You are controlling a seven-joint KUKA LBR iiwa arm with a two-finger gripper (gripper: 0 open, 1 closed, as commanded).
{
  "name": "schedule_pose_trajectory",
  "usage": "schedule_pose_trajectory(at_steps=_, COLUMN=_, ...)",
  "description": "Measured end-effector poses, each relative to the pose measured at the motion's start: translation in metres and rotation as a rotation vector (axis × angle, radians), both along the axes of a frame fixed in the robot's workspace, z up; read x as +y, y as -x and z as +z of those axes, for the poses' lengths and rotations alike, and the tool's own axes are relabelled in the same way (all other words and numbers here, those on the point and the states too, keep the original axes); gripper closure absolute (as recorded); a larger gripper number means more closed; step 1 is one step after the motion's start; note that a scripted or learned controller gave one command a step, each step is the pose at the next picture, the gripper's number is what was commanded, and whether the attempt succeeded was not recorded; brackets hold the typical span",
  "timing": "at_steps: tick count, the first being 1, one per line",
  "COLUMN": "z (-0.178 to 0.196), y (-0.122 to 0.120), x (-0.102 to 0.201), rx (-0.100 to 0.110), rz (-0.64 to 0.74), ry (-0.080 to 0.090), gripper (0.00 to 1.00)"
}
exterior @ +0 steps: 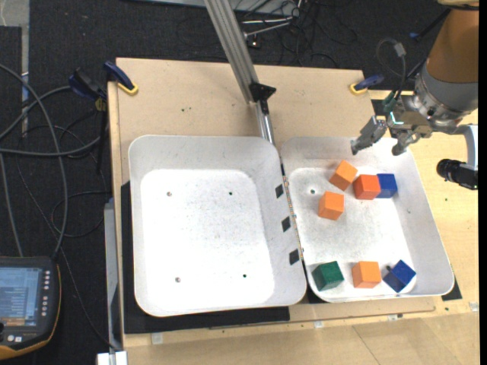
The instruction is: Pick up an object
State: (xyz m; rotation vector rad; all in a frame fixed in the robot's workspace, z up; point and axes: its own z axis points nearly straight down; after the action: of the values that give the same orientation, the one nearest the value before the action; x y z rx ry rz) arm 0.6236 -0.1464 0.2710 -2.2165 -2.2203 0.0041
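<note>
Past the dark blue cube (399, 275) at the right-hand white bin's (437, 226) near rim, the gripper (384, 138) (fingers spread, pinching nothing) hangs over the far rim, the orange wooden cube (343, 175) lying just down-left of it.

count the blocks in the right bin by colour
orange blocks: 3
red-orange block: 1
blue blocks: 2
green block: 1
total: 7, all in the right bin
</note>
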Motion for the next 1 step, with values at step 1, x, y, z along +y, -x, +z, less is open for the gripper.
schedule_pose_trajectory(at_steps=1, z=0.0024, y=-0.0007, x=0.0001, rx=-0.004, rz=0.001, ry=0.001, gripper=0.0)
